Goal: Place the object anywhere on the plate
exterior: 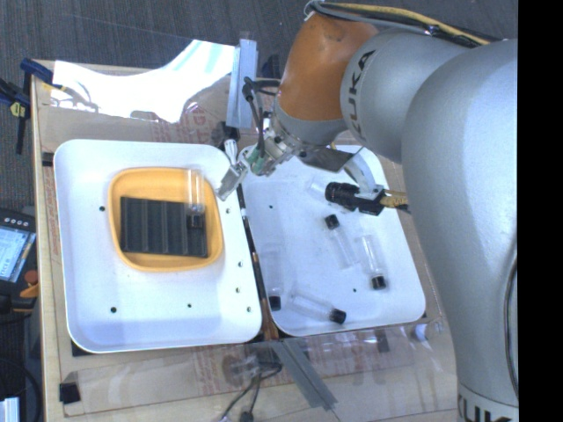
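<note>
Camera view shows our gripper (230, 180) beside the plate (123, 192), clasping a clear vial (195, 193) above its rim, ready for placing.

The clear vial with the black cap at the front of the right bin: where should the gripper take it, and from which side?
The clear vial lies flat near the right bin's front wall. Probably best to grip its clear body mid-length, coming straight down, fingers closing across its narrow width. Its black cap looks too short to hold.
</note>
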{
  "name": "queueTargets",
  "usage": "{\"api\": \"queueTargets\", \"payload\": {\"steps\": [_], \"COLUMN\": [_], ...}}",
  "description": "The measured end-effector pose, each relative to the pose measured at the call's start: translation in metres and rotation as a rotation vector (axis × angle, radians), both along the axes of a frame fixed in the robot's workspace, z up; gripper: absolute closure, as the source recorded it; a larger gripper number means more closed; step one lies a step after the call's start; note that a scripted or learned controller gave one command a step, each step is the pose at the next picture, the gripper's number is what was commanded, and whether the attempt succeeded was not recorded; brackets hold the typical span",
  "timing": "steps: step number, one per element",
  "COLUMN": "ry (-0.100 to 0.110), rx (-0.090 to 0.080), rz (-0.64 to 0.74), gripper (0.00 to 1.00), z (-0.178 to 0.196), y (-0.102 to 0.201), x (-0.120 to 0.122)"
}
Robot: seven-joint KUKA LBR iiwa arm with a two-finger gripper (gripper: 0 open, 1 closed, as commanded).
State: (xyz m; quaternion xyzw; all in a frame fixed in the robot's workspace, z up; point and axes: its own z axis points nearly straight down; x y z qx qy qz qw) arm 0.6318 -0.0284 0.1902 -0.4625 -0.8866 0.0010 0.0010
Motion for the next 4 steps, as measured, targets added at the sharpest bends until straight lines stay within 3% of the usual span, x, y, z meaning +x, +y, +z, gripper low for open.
{"api": "queueTargets", "payload": {"steps": [1, 2, 3, 4], "ry": [-0.003, -0.002, 0.000, -0.003], "rx": [0.000, 0.000, 0.001, 0.000], "rz": [0.020, 0.118, 0.207, 0.573], "gripper": [0.00, 0.00, 0.00, 0.00], "z": [0.017, 0.049, 0.017, 0.029], "y": [-0.026, -0.024, -0.059, -0.072], "x": [-0.004, 0.025, 0.019, 0.019]}}
